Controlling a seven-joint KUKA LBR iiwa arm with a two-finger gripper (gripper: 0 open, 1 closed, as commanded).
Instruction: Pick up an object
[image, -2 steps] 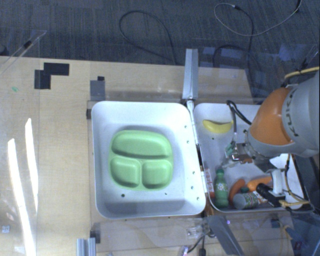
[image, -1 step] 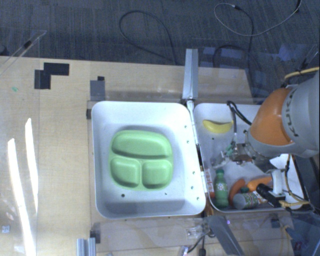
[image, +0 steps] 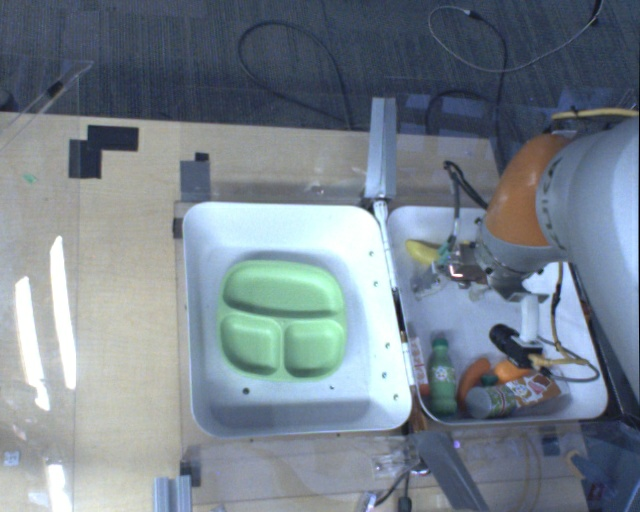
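My gripper (image: 447, 277) hangs low over the far left part of the right bin (image: 590, 405). A yellow object (image: 424, 250) lies just beyond it, near the bin's back left corner, close to the gripper; whether they touch is unclear. At the bin's front edge stands a small green bottle (image: 441, 374) with a red label. An orange object (image: 492, 373) and a lying bottle with an orange and red label (image: 517, 397) rest beside it to the right.
The left bin (image: 200, 400) holds a light green tray (image: 283, 318) with three compartments. A metal divider (image: 381, 150) runs between the bins at the back. The grey and orange arm (image: 560, 200) covers the right bin's back right part.
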